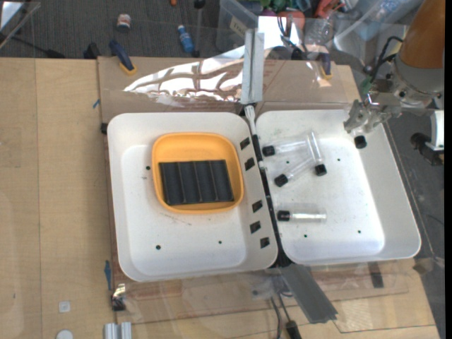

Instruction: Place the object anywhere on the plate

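We saw clear, black-capped tubes (293, 147) on smooth white plastic; the fingers' (355, 124) state we could not tell.

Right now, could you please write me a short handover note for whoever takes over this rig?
Gripper: over the right bin's far right corner; nothing seen in it.
Objects: four clear tubes with black caps lie in the right bin, three near its middle, crossing or touching, and one apart, nearer the camera.
Plate: the orange plate sits in the left bin with a black ribbed insert on it.
Done: no tube on the plate.
Left: grasp a tube, carry it over, set it on the plate.
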Controlling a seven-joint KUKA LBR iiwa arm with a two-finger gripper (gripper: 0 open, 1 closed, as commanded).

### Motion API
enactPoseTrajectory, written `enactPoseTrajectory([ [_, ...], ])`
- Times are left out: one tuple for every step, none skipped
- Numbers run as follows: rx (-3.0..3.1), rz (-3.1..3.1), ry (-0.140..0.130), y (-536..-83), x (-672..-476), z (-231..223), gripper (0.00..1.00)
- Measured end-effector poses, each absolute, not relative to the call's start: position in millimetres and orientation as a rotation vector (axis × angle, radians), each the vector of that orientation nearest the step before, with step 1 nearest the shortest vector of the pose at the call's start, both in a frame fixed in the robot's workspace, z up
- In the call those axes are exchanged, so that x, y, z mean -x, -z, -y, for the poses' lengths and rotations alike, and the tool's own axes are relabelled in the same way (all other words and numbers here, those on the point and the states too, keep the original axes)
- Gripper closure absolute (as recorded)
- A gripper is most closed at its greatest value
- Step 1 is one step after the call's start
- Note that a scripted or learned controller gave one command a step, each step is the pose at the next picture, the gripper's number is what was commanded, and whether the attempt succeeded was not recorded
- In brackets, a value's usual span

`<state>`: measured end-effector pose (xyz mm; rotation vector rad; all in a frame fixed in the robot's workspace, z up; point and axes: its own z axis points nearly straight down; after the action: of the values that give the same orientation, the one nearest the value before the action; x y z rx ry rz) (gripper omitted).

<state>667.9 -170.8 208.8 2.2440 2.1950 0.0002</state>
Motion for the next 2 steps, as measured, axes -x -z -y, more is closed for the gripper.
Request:
enactPoseTrajectory([
  [-2.244, -2.195, -0.001, -209.1, -668.0, 170.8, 0.0],
  [-2.023, -2.393, -0.004, -307.6, -667.6, 216.4, 0.0],
])
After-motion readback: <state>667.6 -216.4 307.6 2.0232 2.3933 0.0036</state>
